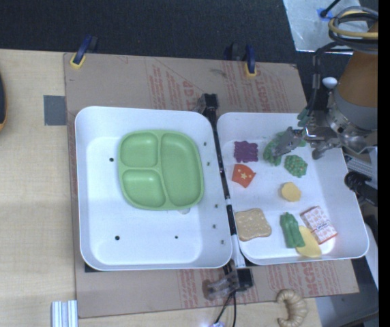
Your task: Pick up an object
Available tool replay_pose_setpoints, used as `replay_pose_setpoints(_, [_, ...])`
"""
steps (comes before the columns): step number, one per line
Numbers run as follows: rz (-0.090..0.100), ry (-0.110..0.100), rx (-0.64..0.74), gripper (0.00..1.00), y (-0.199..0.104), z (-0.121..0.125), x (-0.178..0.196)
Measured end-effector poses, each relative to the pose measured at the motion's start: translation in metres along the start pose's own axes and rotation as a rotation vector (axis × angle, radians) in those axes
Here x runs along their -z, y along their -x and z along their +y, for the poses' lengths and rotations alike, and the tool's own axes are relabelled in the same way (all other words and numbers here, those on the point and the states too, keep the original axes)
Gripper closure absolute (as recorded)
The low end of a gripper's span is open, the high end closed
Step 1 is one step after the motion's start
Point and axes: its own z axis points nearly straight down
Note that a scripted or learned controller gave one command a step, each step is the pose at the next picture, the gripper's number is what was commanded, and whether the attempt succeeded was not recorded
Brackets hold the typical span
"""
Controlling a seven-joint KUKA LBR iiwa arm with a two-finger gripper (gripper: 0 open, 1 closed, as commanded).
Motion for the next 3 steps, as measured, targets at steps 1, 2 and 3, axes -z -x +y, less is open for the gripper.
replay_pose_setpoints(1, [-0.005, 0.003, -0.002, 0.0, 0.055, 0.044, -0.058])
replay_pose_setpoints(2, [-0.002, -0.002, 0.005, 0.0, 0.049, 0.09, -0.159])
replay_pose_setpoints(3, [-0.002, 0.004, -0.001, 0.0, 0.059, 0.095, -0.152])
